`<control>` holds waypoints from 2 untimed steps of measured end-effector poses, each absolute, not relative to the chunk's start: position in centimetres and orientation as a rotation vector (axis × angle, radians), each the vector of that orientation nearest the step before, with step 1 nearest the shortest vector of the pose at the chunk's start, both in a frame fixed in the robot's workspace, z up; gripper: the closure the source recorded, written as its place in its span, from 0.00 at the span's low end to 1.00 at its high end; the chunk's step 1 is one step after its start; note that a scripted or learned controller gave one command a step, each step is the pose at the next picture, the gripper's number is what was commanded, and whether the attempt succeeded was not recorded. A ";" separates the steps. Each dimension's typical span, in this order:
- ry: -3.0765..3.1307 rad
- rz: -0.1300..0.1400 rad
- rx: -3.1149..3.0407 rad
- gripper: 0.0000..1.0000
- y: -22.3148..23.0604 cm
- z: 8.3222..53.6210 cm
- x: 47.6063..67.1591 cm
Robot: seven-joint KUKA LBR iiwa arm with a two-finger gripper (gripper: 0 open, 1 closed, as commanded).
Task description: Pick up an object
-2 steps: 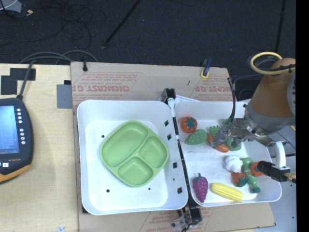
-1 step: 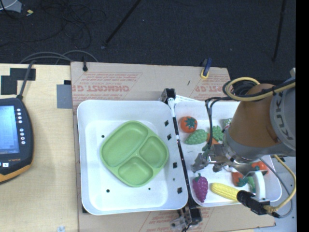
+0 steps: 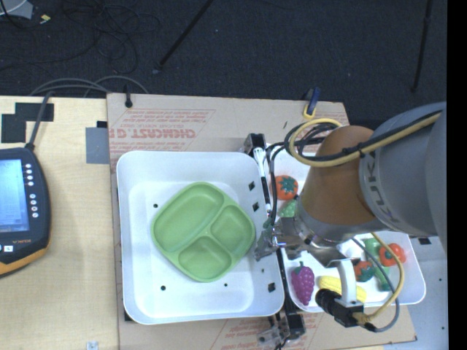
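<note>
Reaching in from the right over the right shallow white bin (image 3: pixel 417 292), the grey arm's gripper (image 3: pixel 271 240) sitting low at the bins' shared edge, jaw state impossible to tell, beside purple plastic grapes (image 3: pixel 302 283), yellow plastic corn (image 3: pixel 340 286) and green divided plate (image 3: pixel 203 231) lying in left white bin (image 3: pixel 139 268).

- A grey-and-orange handheld control pendant (image 3: pixel 20 206) with a lit screen lies at the bench's far left, well apart from the bins.
- A flat brown cardboard sheet (image 3: pixel 168 126) printed with red lettering lies under both bins.
- Black cables (image 3: pixel 87 28) trail over the dark floor beyond the bench — one curls near the cardboard's corner.
</note>
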State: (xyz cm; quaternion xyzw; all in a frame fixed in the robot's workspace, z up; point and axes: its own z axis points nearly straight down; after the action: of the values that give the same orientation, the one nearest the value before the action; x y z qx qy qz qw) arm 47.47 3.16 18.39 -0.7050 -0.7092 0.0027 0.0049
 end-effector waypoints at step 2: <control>-2.216 0.027 -2.211 1.00 8.0 25.6 47.6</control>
State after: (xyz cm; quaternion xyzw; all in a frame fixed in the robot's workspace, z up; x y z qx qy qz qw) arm 47.55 7.96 25.57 -0.7063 -0.7079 0.0087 0.0054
